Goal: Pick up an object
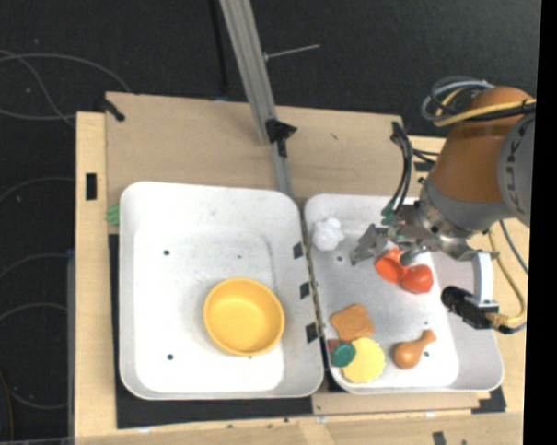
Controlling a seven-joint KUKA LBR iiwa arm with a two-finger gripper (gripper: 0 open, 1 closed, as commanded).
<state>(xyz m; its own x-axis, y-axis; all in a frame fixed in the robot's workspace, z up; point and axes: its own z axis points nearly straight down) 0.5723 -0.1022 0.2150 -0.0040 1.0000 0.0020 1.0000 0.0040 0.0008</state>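
- Over the right bin (475, 368), at about 1 o'clock of its floor, we find the claw (381, 246) hanging below the grey wrist with its orange band.
- We cannot tell from this slanted view how the claw is set or whether it has hold of anything; dark linkage parts overlap at that spot.
- Just beside the claw, toward 4 o'clock, lies a red-orange object (407, 272), possibly two pieces touching. We see it resting on the bin floor, partly under the wrist, not lifted.
- We judge this red-orange object to be the likely target, since it lies nearest the claw.
- Other candidates in the right bin: a white crumpled object (327, 233) at 11 o'clock; an orange-brown flat piece (352, 321) near the centre; a yellow round object (366, 360) with a green piece (344, 354) touching it at 7 o'clock; a tan drumstick-shaped item (412, 349) at 5 o'clock.
- A yellow bowl (244, 316) sits upright in the left bin (148, 257), well apart from the claw.
- Task status, as we judge it: approach is done; no object appears raised, so the pick is not yet confirmed.
- Remaining, in our judgement: secure a grip on one object and lift it clear of the bin floor above the desk (199, 140).
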